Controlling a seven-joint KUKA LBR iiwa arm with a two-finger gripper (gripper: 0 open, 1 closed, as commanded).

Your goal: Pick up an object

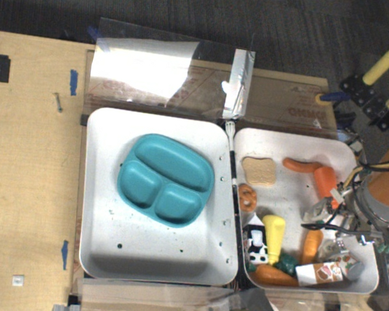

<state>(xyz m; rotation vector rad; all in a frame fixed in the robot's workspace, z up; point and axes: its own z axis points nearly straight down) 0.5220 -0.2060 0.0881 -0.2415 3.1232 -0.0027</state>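
Your gripper is hovering low at the right bin's three o'clock side; you cannot tell how far its hand is parted, or whether it is gripping anything. Toy food is lying around it: an orange carrot just beneath, a yellow bottle toward nine o'clock, a bread slice at ten. A teal divided plate is sitting in the left bin.

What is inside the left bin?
The left bin holds one teal divided plate, lying upside-right with three compartments showing. Whatever lies beneath the plate is covered.
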